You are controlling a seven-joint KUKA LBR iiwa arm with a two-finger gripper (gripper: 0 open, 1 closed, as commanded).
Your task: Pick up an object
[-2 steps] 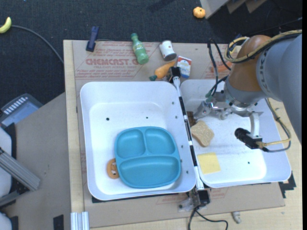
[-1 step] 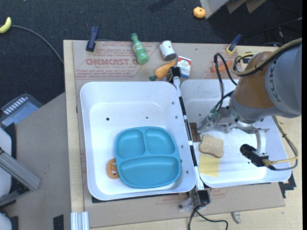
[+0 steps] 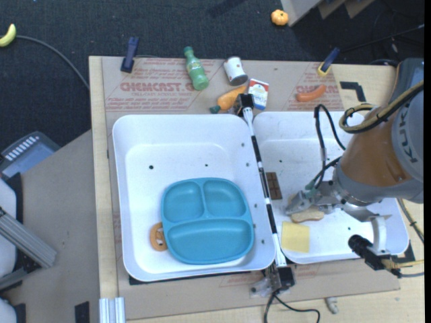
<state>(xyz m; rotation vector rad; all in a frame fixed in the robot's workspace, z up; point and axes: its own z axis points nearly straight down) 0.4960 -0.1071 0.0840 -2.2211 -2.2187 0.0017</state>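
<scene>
A: So, where is the gripper [image 3: 311, 197] sitting right now?

B: It is hanging low inside the right bin [image 3: 296, 136], at the end of the grey arm [image 3: 377, 160] reaching in from the right. Whether it is wide or narrow, I cannot tell; the wrist is hiding most of it.

A: Anything under it?

B: A tan, flattish piece that looks like a bread slice [image 3: 306, 214] is lying just below the tip, touching it or very nearly. I am not seeing it lifted or clearly clamped.

A: And close by?

B: A pale yellow cheese-like square [image 3: 295, 237] is lying just nearer the camera than the bread, on the same bin floor.

A: Farther out?

B: Across the divider, to the gripper's left in the view, the left bin [image 3: 135, 140] is holding a blue sectioned plate [image 3: 207, 219], with a small brown pretzel-like piece [image 3: 157, 237] peeking out at the plate's far-left edge.

A: Beyond the bins?

B: On the cardboard behind them, well apart from the gripper, a green bottle [image 3: 196, 68], a small can [image 3: 235, 70], a carrot [image 3: 229, 99], a little carton [image 3: 258, 93] and a toy sausage [image 3: 310, 93] are lying scattered.
</scene>
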